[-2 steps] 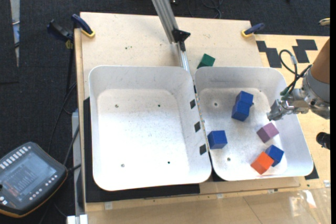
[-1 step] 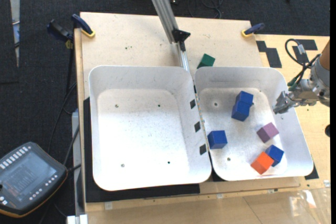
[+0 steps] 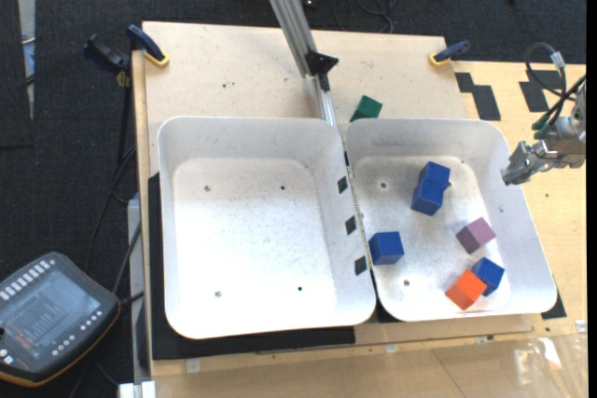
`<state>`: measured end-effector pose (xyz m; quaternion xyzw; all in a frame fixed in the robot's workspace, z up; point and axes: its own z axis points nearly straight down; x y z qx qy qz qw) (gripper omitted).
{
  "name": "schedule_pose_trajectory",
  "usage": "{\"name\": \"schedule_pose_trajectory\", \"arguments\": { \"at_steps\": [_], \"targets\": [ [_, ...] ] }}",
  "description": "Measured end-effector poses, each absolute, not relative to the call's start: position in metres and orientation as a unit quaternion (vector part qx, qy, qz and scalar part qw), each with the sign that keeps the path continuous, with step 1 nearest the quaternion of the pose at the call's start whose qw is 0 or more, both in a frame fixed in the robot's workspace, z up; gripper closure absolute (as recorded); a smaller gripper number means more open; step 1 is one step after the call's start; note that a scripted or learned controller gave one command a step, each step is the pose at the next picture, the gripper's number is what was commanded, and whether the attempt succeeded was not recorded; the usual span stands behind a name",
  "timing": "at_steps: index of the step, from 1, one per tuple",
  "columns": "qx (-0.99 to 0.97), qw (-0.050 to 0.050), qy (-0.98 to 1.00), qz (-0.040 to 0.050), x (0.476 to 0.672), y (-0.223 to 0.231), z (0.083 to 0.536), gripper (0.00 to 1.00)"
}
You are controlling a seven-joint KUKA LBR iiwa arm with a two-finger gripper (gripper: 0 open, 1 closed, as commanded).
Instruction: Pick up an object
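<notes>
The metal two-finger gripper [image 3: 519, 168] sits at three o'clock, just outside the right shallow white plastic bin's [image 3: 522, 210] rim; its state I cannot tell, as it looks small and blurred. Inside lie a tall blue block [image 3: 430, 187], a blue cube [image 3: 386, 247], a purple cube [image 3: 476, 235] and, at five o'clock, an orange cube [image 3: 465, 290] touching another blue cube [image 3: 489, 274].

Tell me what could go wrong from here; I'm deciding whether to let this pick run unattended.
1. The orange block touches a blue block near the right bin's wall; the claw may catch both or hit the wall.
2. The tall blue block looks tilted and may slip.
3. The green block lies outside the bins.
</notes>
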<state>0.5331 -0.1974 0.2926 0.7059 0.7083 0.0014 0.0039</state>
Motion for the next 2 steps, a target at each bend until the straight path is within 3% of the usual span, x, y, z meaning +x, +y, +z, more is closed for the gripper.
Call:
{"name": "schedule_pose_trajectory", "arguments": {
  "at_steps": [2],
  "targets": [
    [0.704, -0.001, 0.710, 0.0002, 0.550, -0.094, 0.266, 1.00]
  ]
}}
